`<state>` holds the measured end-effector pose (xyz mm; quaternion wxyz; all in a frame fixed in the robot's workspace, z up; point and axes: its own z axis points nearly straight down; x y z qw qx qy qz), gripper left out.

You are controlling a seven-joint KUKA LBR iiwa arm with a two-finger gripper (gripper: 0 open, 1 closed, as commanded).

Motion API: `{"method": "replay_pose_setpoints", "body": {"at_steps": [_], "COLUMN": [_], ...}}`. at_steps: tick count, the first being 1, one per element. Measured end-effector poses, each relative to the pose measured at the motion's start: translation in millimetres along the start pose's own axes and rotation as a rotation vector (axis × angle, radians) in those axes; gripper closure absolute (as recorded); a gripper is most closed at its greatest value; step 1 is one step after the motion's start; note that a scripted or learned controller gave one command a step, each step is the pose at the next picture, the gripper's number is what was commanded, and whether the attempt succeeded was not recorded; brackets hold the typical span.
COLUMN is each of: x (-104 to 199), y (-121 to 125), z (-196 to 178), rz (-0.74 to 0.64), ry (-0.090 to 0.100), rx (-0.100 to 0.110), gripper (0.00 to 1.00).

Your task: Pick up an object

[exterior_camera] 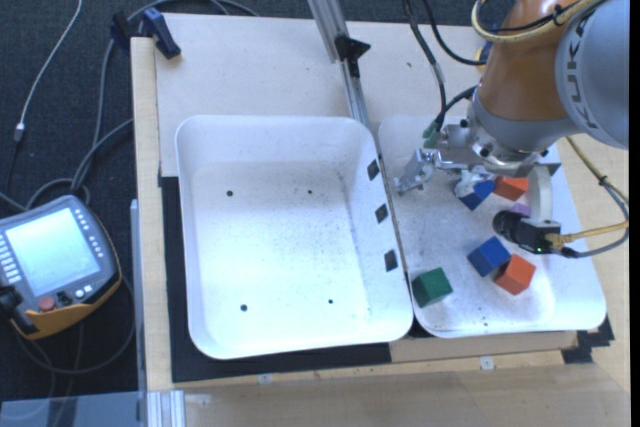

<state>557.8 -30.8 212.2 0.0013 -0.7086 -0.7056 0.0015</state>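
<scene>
We see the arm (pixel 560 55) hanging over the right bin (pixel 440 235), its pincer (pixel 470 177) low among the blocks at the bin's far side. Whether the pincer is apart or together we cannot tell, since the wrist hides it from above.

In that bin we count 5 blocks. A blue block (pixel 476 194) and an orange block (pixel 511 185) lie right under the wrist, partly covered. Nearer the front lie another blue block (pixel 489 255) touching a second orange block (pixel 515 274), and a green block (pixel 432 286) sits apart by the dividing wall. The left bin (pixel 280 235) on the desk (pixel 250 65) carries none.

We judge the task barely begun. Nothing is visibly lifted; every block appears to rest on the bin floor. Left to do: close on 1 block, most likely the blue or orange under the wrist, and raise it.
</scene>
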Motion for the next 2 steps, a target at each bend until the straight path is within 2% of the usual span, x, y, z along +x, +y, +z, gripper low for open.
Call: {"method": "replay_pose_setpoints", "body": {"at_steps": [1, 2], "x": [-52, -64], "y": [-39, 60], "z": [100, 112], "rz": [-0.005, -0.007], "ry": [0.0, -0.001], "rx": [-0.006, -0.011], "gripper": [0.0, 0.0]}}
